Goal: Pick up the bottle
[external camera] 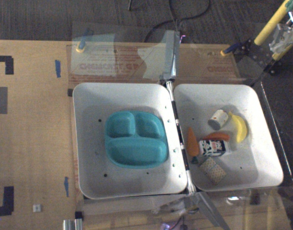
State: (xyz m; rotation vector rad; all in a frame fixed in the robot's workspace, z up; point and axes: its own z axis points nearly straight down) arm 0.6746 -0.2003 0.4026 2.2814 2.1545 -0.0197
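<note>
The bottle [217, 119] lies on its side in the right bin [266, 150], toward the far half. A banana [239, 127] is just to its right. Nearer lie a sausage [216, 136], a carton [214, 147] and a carrot [192, 142]. The left bin [89, 128] holds a teal tray [136, 139]. I cannot tell the claw's state.

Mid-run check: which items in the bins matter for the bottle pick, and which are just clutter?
Job: bottle, lying in the right bin.

Clutter: banana, carrot, milk carton, sausage, sponge, teal divided tray in the left bin.
</note>
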